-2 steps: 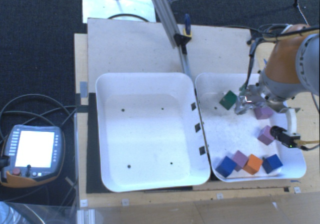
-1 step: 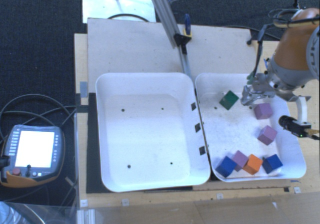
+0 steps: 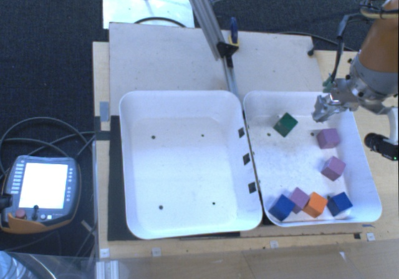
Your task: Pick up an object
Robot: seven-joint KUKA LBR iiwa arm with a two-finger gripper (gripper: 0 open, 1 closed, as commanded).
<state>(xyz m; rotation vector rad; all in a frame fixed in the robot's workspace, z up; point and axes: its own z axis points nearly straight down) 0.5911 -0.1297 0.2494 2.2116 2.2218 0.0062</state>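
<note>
The right bin (image 3: pixel 368 206) holds several small cubes. A green cube (image 3: pixel 285 124) lies near its back, left of centre. Two purple cubes (image 3: pixel 328 138) (image 3: pixel 333 167) lie along the right side. At the front sit a blue cube (image 3: pixel 282 206), a purple cube (image 3: pixel 300 198), an orange cube (image 3: pixel 315 204) and another blue cube (image 3: pixel 339 203). My gripper (image 3: pixel 325 109) hangs over the back right part of this bin, just above the upper purple cube and right of the green one. Nothing shows between its fingers.
The left bin (image 3: pixel 134 146) stands beside the right one, with black clips (image 3: pixel 247 159) along the shared wall. A metal pole (image 3: pixel 206 12) slants over the board behind the bins. A teach pendant (image 3: pixel 38 191) lies at the far left.
</note>
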